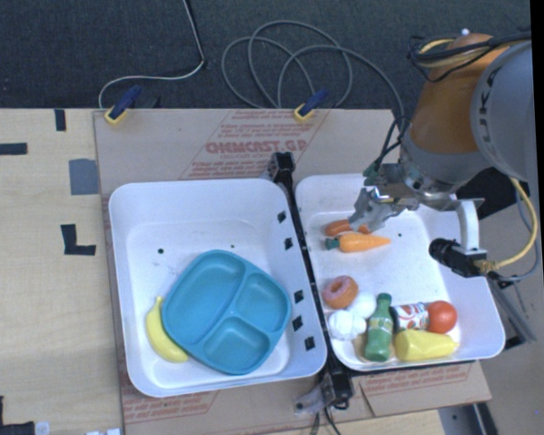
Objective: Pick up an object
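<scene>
My gripper (374, 211) hangs low over the upper part of the right bin (457, 275), just above an orange carrot (364, 243) and a smaller orange-red piece (338, 227) beside it. I see nothing held in it. Lower in the same bin lie a pink-orange donut (340, 291), a white lump (346, 324), a green bottle (379, 327), a red-and-white can (409, 316), a red tomato (442, 317) and a yellow pepper (426, 344).
The left bin (136, 219) holds a blue divided plate (227, 310) with a yellow banana (163, 333) tucked under its left edge. A black divider (294, 229) runs between the bins. The grey and orange arm (461, 93) fills the upper right.
</scene>
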Robot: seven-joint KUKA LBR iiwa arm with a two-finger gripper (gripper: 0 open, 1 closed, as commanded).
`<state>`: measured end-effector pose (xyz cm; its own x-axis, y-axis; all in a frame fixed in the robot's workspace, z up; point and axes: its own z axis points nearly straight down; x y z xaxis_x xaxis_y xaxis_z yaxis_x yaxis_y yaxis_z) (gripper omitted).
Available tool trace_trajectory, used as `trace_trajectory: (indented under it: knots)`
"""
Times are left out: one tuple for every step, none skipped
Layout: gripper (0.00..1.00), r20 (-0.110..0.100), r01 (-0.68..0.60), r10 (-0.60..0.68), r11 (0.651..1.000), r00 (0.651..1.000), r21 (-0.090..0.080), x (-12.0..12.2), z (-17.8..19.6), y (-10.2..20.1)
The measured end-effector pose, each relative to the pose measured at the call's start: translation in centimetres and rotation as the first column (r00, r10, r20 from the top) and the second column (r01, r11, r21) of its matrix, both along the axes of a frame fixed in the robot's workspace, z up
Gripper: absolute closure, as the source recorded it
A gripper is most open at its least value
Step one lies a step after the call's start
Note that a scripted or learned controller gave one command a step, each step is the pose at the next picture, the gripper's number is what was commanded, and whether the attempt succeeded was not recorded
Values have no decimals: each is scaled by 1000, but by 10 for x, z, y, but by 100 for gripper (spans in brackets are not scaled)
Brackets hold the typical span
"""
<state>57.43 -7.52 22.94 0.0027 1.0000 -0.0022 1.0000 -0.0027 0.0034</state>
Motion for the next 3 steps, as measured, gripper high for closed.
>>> trace_trajectory:
  knots:
    - [100, -8, -7, 7, 1000, 1000, 3, -11, -37, 46]
    - [100, -5, 2, -2, 1000, 1000, -1, 3, -46, -23]
    - [100, -5, -9, 9, 1000, 1000, 5, -33, -19, 50]
